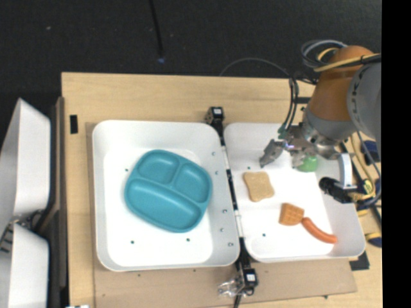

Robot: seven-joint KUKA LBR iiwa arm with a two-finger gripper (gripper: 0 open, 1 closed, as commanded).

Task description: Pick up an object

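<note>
Tan toast slice (258,186) flat, squarish; orange waffle piece (291,215) and sausage (317,230) near it; gripper (280,150) above toast, open or shut unclear; no readable writing.

No legible text, label, brand, number or sign anywhere. Plain blank surfaces on the two white bins (103,236), the teal divided plate (168,189), the toast slice (258,186), the waffle piece (291,215) and the hot dog (318,230). Nothing printed on the wooden bench (160,95). No readable marking on the arm's orange band (334,85).
</note>
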